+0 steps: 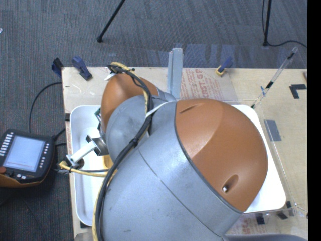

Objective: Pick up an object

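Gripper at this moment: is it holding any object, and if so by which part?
It cannot be told. The grey and orange arm covers most of the left white bin, hiding whatever lies beneath it.

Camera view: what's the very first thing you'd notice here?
The huge grey robot arm with its shiny orange cap fills the middle, covering most of the two white bins. Its front end reaches down into the left bin, trailing a yellow cable. On the dark carpet at the far left lies a control pad with a glowing screen.
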`<state>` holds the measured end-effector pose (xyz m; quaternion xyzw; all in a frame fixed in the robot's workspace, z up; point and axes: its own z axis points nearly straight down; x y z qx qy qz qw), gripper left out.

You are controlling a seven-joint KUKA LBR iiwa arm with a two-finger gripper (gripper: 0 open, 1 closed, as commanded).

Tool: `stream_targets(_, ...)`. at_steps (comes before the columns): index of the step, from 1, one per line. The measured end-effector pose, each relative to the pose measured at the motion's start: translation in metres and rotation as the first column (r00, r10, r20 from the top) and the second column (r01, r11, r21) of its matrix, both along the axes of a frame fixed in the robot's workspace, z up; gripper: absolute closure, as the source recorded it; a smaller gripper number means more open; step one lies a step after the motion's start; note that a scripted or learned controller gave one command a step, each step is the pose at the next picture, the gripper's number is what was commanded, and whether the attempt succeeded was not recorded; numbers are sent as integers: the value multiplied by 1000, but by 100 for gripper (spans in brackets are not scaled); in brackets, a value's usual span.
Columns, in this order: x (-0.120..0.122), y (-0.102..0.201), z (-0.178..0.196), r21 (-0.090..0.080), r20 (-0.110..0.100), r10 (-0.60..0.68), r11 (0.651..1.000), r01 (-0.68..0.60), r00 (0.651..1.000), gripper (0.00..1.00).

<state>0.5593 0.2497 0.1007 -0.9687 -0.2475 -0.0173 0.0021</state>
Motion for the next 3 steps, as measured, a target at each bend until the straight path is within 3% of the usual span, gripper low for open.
stream_targets(1,71,-7,30,-14,-36,-124,992,123,992,0)
stream_targets(2,8,-7,11,-18,-43,-90,996,89,995,0)
stream_targets(3,76,-7,1,-12,-35,-221,975,221,975,0)
